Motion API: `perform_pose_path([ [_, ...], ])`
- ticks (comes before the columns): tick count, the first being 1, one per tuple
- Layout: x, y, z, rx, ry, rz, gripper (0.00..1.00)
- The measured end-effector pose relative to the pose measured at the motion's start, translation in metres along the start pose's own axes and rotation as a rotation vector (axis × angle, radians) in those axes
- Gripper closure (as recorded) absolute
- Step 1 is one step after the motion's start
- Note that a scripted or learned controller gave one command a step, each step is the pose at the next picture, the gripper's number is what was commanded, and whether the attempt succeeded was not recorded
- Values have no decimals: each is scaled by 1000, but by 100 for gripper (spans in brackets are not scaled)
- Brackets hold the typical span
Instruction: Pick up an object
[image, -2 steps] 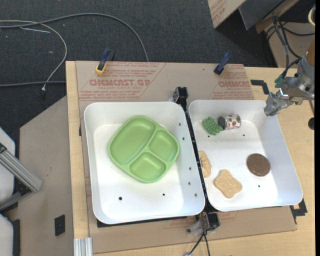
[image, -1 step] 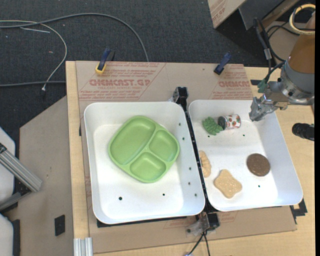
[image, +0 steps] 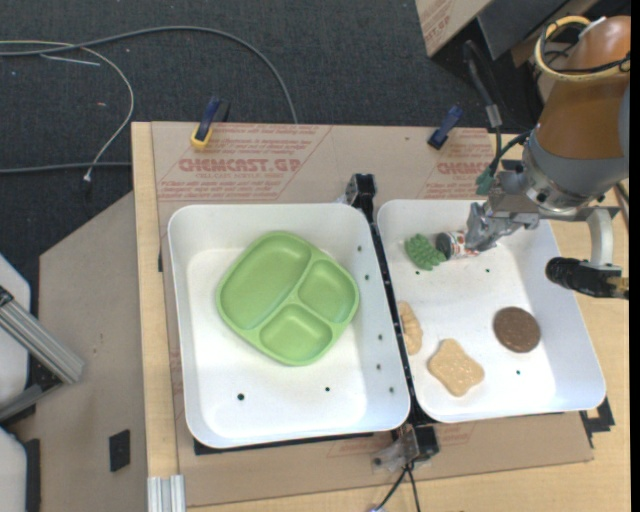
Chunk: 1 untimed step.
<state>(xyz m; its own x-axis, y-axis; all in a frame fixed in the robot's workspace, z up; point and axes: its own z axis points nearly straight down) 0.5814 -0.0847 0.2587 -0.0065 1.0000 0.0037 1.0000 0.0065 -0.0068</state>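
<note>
Nearest the camera, in the right bin (image: 590, 385), lie a tan waffle-shaped biscuit (image: 456, 367) and a round brown cookie (image: 516, 329), well apart from each other. A second pale biscuit (image: 408, 328) rests against the bin's left wall. The left bin (image: 200, 400) holds a green divided plate (image: 288, 297), tilted a little across the floor.

Farther back in the right bin sits a green leafy toy, perhaps broccoli (image: 426, 250), with a small reddish-white piece (image: 459, 243) just beside it. The gripper (image: 479, 237) is low over that back part of the bin, next to the small piece and near the green toy. From this slant I cannot tell whether it is spread or pressed together, nor whether anything sits in it.

This looks like the approach-and-grasp step, with the green toy or the small piece as the likely target. The next move calls for centring over one item, closing firmly, then lifting straight up clear of the bin wall.
</note>
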Motion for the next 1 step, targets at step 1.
perform_pose_path([
  [1,50,-17,-2,1,-1,1,100],
])
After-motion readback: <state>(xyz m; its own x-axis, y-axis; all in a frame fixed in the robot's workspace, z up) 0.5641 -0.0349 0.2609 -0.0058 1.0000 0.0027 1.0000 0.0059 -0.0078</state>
